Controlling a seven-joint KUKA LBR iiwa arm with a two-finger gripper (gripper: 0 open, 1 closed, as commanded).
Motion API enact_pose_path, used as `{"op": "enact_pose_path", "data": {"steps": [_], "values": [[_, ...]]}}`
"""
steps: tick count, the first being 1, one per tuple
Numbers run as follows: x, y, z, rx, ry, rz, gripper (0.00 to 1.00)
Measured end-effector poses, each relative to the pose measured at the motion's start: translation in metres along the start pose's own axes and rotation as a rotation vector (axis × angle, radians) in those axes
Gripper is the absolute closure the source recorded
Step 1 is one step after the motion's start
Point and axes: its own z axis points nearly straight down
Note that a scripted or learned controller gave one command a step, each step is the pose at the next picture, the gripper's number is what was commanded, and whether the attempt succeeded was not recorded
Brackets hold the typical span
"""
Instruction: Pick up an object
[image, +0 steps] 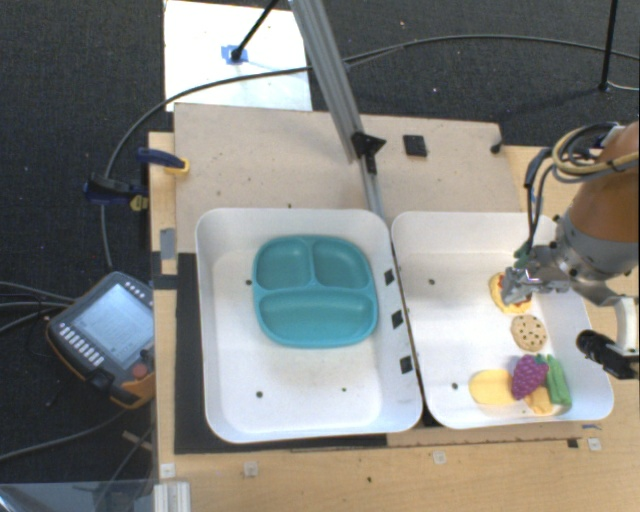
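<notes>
The gripper (516, 287) hangs over the right bin (450, 300), right above a yellow-orange toy (497, 291), but whether it is spread or closed cannot be told. Just below that toy lies a cookie (527, 331), then purple grapes (529, 375), a yellow piece (489, 388) and a green piece (557, 381) near the bin's lower edge. A teal plate (315, 291) sits in the left bin (230, 400).

Jaws (516, 287) low in right bin (440, 250), touching orange piece (497, 291); teal plate (314, 291) in left bin (230, 400).
</notes>
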Motion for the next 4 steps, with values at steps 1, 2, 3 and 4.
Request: {"op": "enact_pose_path", "data": {"steps": [1,2,3,4], "values": [[0.000,0.002,-0.054,-0.001,-0.001,-0.001,1.00],[0.044,-0.008,-0.044,0.006,0.002,-0.003,1.00],[0.097,-0.023,-0.033,0.007,0.004,-0.004,1.00],[0.151,-0.038,-0.027,0.008,0.004,-0.004,1.00]]}}
